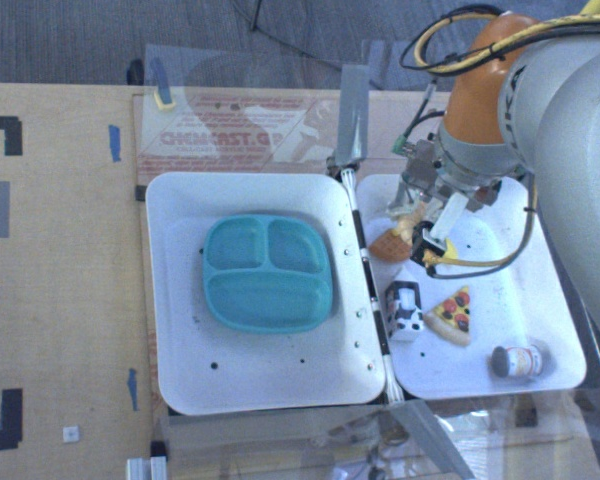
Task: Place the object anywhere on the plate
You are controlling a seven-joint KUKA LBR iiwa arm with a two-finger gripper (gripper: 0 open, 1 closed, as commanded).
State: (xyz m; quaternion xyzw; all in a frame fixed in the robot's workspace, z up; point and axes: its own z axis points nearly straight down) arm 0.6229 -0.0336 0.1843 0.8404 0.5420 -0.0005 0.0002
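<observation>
In left bin, plate; lettering behind illegible

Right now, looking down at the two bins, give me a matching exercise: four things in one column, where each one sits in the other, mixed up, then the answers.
Things
1. plate
2. pizza slice
3. jar
4. bread roll

Places
A. near right corner of the right bin
B. far left part of the right bin
C. middle of the left bin
D. middle of the right bin

Pairs: 1-C, 2-D, 3-A, 4-B
</observation>
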